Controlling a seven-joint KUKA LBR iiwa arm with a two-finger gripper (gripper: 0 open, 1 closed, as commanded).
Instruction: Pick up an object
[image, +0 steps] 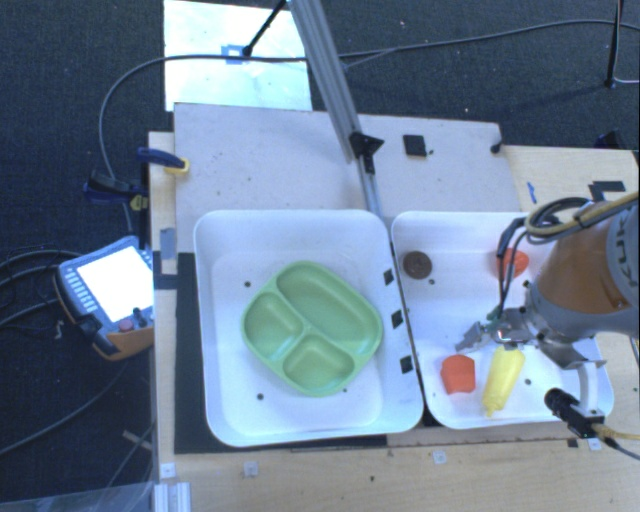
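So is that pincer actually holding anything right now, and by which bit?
It cannot be told. The pincer sits right at the top end of the yellow corn cob, but the view does not show the cob between its tips.

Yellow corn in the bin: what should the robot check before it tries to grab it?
1. Corn lies in the right bin: ok.
2. Tool sits just above the corn's top end: ok.
3. Corn between the fingers: not ok, nothing held.
4. Fingers open wide enough: cannot tell.
5. Orange block lies beside the corn, apart from it: ok.
6. Green plate sits in the left bin, out of the way: ok.
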